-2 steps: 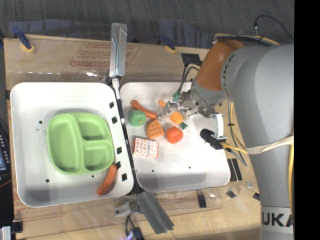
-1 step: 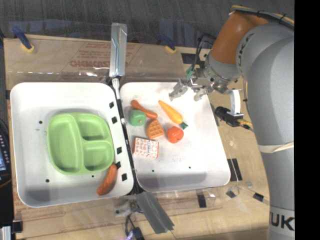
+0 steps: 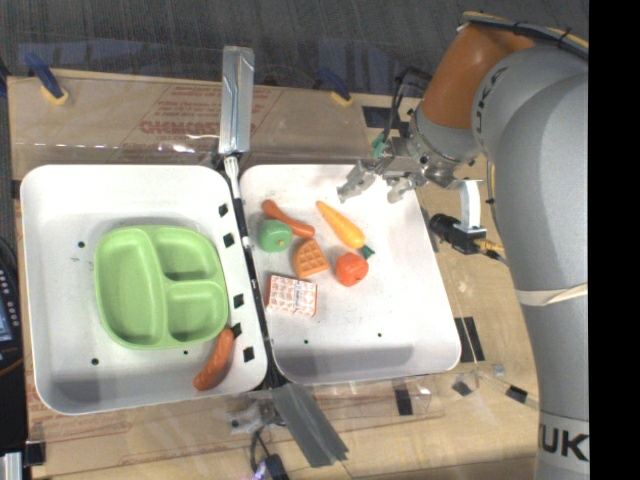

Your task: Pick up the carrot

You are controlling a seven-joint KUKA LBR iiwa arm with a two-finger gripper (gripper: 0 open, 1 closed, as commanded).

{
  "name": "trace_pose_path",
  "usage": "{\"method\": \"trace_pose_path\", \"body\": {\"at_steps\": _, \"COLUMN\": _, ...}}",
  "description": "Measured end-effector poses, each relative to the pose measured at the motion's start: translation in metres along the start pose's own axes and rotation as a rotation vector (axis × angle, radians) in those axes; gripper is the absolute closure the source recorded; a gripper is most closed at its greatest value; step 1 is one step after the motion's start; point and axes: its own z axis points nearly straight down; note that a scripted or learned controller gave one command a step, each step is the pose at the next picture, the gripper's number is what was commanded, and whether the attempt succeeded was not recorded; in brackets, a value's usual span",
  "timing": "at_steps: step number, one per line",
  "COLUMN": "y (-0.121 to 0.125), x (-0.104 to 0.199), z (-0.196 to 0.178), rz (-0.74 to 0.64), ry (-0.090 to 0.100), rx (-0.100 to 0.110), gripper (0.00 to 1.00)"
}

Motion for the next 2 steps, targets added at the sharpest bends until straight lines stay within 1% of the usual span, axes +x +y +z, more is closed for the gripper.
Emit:
{"method": "trace_pose_path", "body": {"at_steps": 1, "y": -0.0052, "x": 0.0088, "z": 0.0815, "rz": 0.063, "ry": -0.001, "rx": 0.0, "gripper": 0.0}}
{"method": "trace_pose_path", "body": {"at_steps": 2, "y": -0.0052, "x": 0.009, "z": 0.0748, "rz": 0.058, "ry": -0.001, "rx": 0.003, "gripper": 1.0}}
